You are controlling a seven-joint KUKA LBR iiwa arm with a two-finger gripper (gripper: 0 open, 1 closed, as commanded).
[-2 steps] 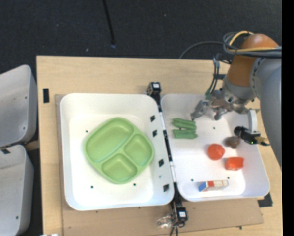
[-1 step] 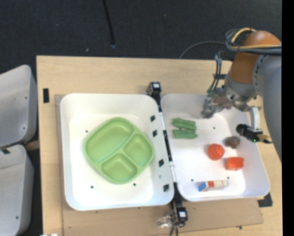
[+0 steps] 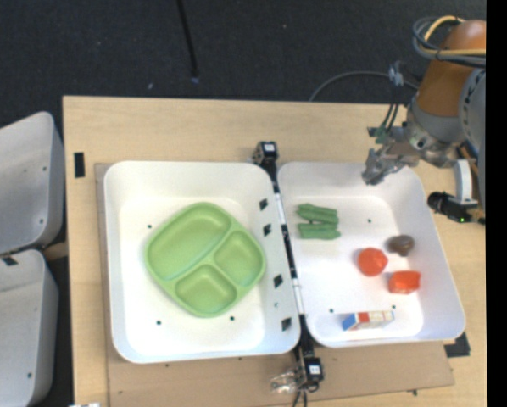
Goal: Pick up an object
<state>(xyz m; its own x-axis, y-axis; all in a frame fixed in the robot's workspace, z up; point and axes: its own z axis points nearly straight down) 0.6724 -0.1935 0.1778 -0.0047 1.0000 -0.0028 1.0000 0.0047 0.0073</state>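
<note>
Right bin (image 3: 423, 312) rim under claw (image 3: 374, 175)

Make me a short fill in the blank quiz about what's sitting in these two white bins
The divided green plate lies in the ____ bin.
The plate has ____ compartments.
The gripper hangs over the right bin's ____ edge.
The orange ball lies next to a ____ block.

Missing words: left; three; far; orange

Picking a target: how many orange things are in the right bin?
2. A round orange ball lies mid-bin beside a brown lump; an orange block sits just nearer the front right. None looks hidden.
</note>
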